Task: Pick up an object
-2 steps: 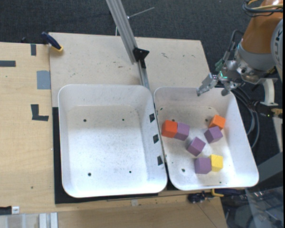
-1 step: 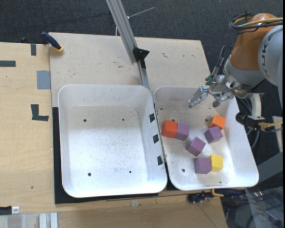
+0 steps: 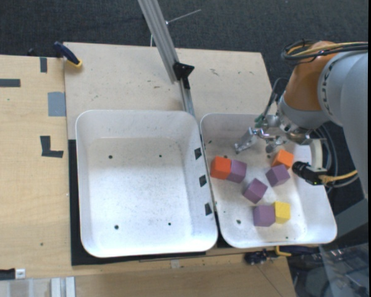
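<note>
One arm reaches in — gripper low over right bin.

Left bin: bare floor, open to approach from above throughout.
Right bin: crowded mid-floor. Orange cube touching purple cube near the dividing wall; purple cubes and close together; purple cube touching yellow cube; orange cube just beside the gripper. Narrow gaps between blocks; freer floor at the near left corner.
</note>
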`<state>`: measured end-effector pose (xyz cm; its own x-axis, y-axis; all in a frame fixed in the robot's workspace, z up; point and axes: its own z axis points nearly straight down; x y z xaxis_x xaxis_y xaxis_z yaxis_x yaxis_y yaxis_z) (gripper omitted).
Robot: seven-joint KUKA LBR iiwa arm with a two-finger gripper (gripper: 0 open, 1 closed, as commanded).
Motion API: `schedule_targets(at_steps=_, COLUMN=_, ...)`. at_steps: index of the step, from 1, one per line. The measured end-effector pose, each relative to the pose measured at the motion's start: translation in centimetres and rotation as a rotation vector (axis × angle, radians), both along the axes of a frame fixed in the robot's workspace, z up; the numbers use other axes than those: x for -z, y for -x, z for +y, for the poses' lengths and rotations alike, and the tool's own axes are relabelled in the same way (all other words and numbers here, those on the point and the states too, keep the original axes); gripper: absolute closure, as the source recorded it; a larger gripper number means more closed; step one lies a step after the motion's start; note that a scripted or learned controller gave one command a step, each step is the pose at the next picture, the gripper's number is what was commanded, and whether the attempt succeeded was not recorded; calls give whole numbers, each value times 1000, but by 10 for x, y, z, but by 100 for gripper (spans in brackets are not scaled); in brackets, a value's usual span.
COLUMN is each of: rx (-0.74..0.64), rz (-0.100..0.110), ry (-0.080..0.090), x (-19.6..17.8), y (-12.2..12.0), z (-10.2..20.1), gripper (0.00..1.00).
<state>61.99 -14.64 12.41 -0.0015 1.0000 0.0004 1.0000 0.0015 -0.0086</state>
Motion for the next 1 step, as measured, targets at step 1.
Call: schedule_targets(at_steps=1, rx=0, rz=-3, ry=1, x=35, y=1, z=1, gripper=0)
